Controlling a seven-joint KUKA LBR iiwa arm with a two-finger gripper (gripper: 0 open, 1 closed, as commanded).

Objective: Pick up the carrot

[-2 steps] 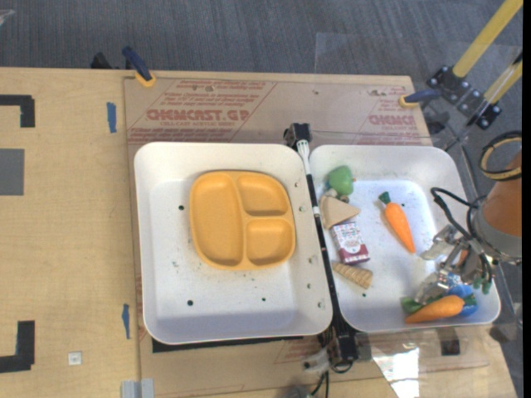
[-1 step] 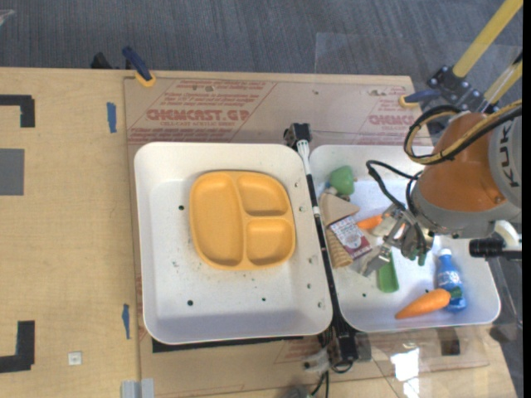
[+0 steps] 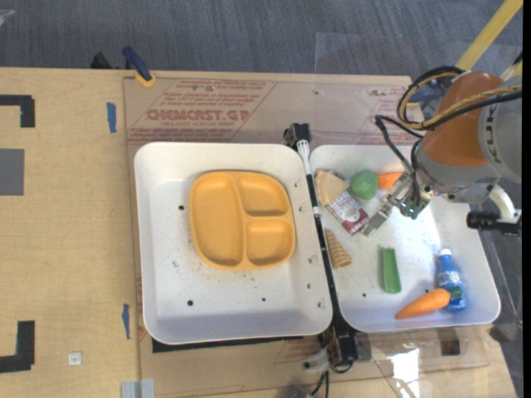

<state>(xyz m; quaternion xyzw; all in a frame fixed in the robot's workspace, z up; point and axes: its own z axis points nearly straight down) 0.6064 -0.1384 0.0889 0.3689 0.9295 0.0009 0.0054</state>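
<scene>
Item: carrot (image 3: 424, 303). We found it lying on the floor of the right bin (image 3: 481, 255), near that bin's front edge and toward its front right corner, tip pointing left. Its thick end touched, or lay just beside, a blue bottle (image 3: 449, 279).

Item: hand (image 3: 396, 204). We logged it low over the middle of the right bin, near the back half, well apart from the carrot. Its fingers (image 3: 382, 220) stood slightly apart with nothing between them, as far as we could tell; they pointed toward a red-and-white packet (image 3: 347, 211).

Other contents, right bin: a green ball (image 3: 362, 184) and a small orange piece (image 3: 389, 180) near the back edge, a tan wedge (image 3: 329, 187) at the back left, a waffle cone (image 3: 336, 249) along the left wall, a green block (image 3: 389, 270) in the middle.

Left bin (image 3: 158, 247): one yellow divided plate (image 3: 242, 219).

Progress, in our judgement: nothing done. The carrot was ungrasped and on the bin floor. Left to do: bring the hand to the front of the bin, settle over the carrot clear of the bottle, close and lift.
</scene>
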